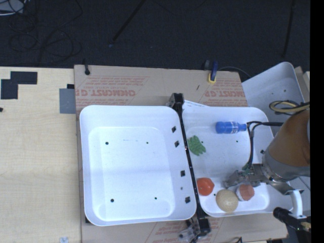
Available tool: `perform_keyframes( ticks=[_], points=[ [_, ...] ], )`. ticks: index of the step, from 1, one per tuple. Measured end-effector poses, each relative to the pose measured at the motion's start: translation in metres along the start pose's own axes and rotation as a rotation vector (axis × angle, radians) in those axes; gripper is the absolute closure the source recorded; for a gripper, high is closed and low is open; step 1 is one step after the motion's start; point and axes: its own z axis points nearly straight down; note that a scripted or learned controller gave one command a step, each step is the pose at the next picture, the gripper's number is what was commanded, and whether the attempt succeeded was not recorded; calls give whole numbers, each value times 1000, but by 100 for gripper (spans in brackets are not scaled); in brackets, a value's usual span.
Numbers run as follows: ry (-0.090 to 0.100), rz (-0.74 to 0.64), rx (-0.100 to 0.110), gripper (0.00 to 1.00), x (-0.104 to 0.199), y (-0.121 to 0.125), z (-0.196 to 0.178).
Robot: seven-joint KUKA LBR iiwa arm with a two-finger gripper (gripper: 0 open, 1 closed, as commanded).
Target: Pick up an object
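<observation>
claw (242, 182) | pink ball (246, 192) just below (touching? unclear)

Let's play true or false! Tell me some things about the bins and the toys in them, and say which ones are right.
1. The blue bottle lies in the right bin. True.
2. The green leaf is in the left bin. False: it lies in the right bin, near the divider.
3. The orange-red ball sits beside the cream ball. True.
4. The gripper hovers above the blue bottle. False: it is down by the cream ball and a pinkish thing.
</observation>
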Motion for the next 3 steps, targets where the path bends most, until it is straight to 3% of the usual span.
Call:
perform_keyframes(
  ticks=[1, 2, 3],
  points=[
    [-2, -1, -3, 0, -25, 0, 0],
    [-1, 2, -3, 0, -25, 0, 0],
    [-2, 6, -5, 100, -26, 1, -11]
  ],
)
